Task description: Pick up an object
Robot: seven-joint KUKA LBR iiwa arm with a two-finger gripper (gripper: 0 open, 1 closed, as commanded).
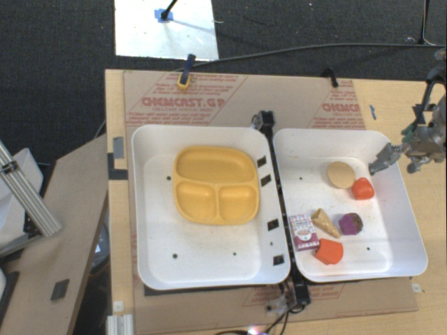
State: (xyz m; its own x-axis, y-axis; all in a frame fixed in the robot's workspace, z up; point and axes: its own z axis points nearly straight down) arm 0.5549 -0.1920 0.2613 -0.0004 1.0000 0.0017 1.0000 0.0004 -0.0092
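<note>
Overhead, camera view: the grey two-finger gripper point(388, 156) sits at the upper right rim of the right-hand shallow white plastic bin point(401, 257). One grey finger point(383, 159) slants down over the rim; whether the fingers are apart or together I cannot tell. Nothing shows between them.

Candidate objects lie in the right bin: a round tan disc point(341, 174), with a small red-orange block point(362, 188) touching its lower right; a tan wedge point(324, 222); a dark purple rounded piece point(350, 223) just beside the wedge; a small printed pink-and-white carton point(303, 232); an orange-red chunk point(329, 252) near the front.

The left-hand shallow white bin point(154, 257) holds a yellow, smooth, three-compartment plastic tray point(215, 185). Both bins rest on a printed cardboard sheet point(209, 96).
</note>
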